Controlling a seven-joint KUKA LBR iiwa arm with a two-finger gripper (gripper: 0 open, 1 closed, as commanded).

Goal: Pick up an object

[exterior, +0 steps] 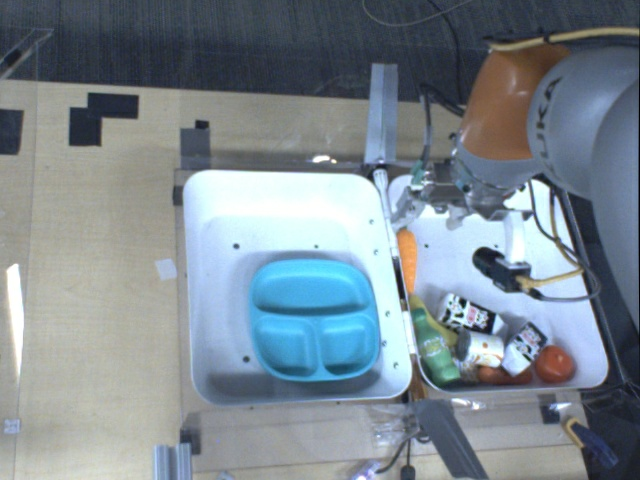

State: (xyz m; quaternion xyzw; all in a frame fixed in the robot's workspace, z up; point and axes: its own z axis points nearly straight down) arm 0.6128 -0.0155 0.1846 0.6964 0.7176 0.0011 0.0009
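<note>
Objects for picking all lie in the right bin (590,353) on the worktop (90,298) — none is lifted. The left bin (200,268) carries a blue divided tray (315,318). The arm (560,88) reaches over the right bin's upper end, with the gripper (432,196) low near the far left corner. Whether the jaws are open or closed, or have hold of anything, I cannot tell. Lying along the left wall are a carrot (407,258) and a green bottle (434,346); near the front edge are a black-and-white carton (468,315) and a tomato (554,365). Judgement: task at its approach stage; grasp and lift remain.
</note>
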